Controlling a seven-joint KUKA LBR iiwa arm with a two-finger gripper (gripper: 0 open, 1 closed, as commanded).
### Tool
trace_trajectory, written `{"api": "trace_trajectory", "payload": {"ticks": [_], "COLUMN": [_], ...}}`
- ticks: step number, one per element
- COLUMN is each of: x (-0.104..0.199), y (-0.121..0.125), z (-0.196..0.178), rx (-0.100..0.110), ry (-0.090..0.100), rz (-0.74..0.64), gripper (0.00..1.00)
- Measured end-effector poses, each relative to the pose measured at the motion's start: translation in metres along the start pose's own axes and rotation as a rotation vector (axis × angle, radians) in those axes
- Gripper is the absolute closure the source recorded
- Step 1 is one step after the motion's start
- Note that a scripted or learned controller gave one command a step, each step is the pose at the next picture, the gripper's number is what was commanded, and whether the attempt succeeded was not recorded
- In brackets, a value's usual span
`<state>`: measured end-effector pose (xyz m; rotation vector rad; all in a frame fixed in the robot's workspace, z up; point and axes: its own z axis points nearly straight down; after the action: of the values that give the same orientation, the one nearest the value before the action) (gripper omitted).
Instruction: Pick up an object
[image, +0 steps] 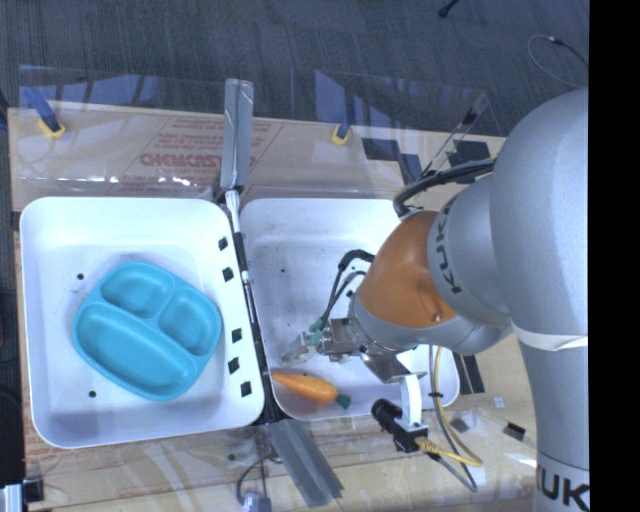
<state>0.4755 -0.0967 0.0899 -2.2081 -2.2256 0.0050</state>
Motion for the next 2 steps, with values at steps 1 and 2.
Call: {"api": "trace_trajectory", "payload": {"ticks": [1, 2], "x": [0.003, -0.031], "y": [0.082, -0.001], "z": [0.0, 0.0], "rx": [-0.001, 0.0], "ry": [-0.001, 0.0], "rz": [0.001, 0.003], "gripper": [0.0, 0.0]}}
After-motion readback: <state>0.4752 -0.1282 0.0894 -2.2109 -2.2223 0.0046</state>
